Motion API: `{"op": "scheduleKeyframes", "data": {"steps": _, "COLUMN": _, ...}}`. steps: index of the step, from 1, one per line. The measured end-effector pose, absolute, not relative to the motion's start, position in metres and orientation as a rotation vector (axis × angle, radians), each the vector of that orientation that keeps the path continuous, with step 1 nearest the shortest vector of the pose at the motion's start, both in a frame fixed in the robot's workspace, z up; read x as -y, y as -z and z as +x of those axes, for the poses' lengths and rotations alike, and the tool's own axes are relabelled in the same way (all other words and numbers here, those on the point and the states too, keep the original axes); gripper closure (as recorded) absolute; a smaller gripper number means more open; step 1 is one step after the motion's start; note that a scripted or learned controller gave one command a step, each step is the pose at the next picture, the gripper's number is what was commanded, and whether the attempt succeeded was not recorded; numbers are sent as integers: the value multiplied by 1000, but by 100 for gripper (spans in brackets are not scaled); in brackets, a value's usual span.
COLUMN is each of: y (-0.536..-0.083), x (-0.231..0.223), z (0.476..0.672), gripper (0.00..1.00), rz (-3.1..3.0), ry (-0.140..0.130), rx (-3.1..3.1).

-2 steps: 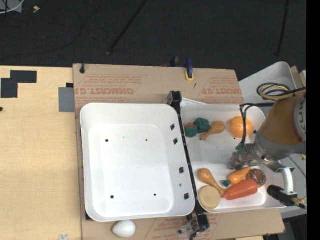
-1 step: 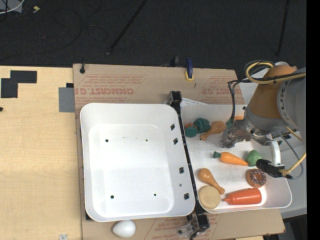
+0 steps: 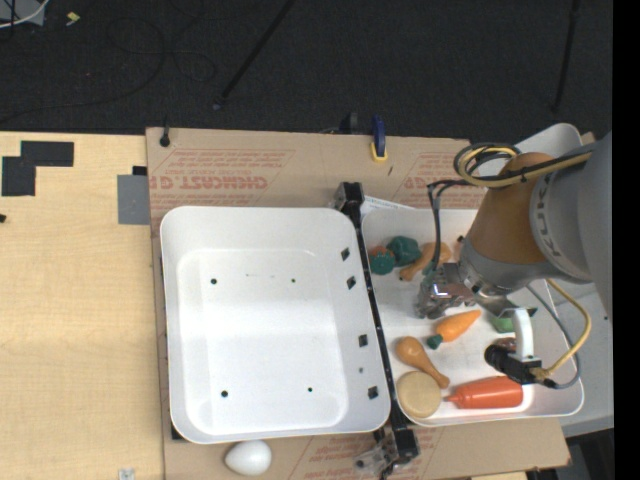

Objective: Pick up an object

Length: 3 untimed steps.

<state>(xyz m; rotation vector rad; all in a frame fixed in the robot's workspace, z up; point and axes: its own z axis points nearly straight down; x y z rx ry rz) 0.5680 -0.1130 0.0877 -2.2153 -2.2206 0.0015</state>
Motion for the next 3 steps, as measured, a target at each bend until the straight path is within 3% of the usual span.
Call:
{"op": "scheduleKeyframes", "data": {"steps": 1, "y": -88, "x": 164, "z": 538, "gripper": 0, "rz": -2224, "ry": -2, "rx": 2216}}
{"op": "scheduleKeyframes", "data": {"steps": 2, "y": -89, "x": 215, "z": 535, "gripper": 0, "rz": -2223, "ry": -2, "rx": 2221}}
{"op": "scheduleKeyframes", "data": {"steps": 3, "y": -89, "x": 165, "z": 474, "gripper": 0, "rz": -2225, "ry": 1, "rx": 2218}}
